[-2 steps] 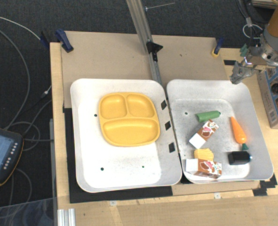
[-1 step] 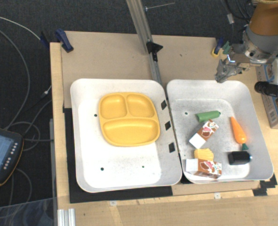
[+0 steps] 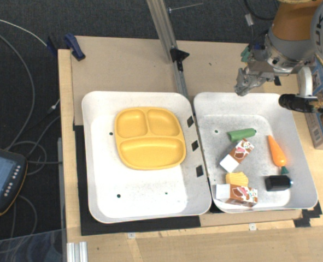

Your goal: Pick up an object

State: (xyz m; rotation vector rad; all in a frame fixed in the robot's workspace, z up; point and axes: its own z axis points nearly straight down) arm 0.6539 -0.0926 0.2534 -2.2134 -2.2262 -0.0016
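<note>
Hand (image 3: pixel 247 86) over right bin's (image 3: pixel 300 162) far rim, clear of everything; grip state impossible to tell, tips too small and dark. Below, loose in that bin: green piece (image 3: pixel 242 134), carrot (image 3: pixel 276 151), black block (image 3: pixel 277 183), small cartons (image 3: pixel 239 191). Yellow tray (image 3: pixel 149 137) in left bin (image 3: pixel 98 162). Arm cut off at top right.

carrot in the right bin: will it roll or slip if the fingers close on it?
The carrot tapers to a point, so fingers closing near the tip would probably slide off. It looks round in section and lies apart from the other items, so a nudge could roll it. It looks like smooth, stiff plastic, likely light. The gripper sits above the bin's far edge.
</note>
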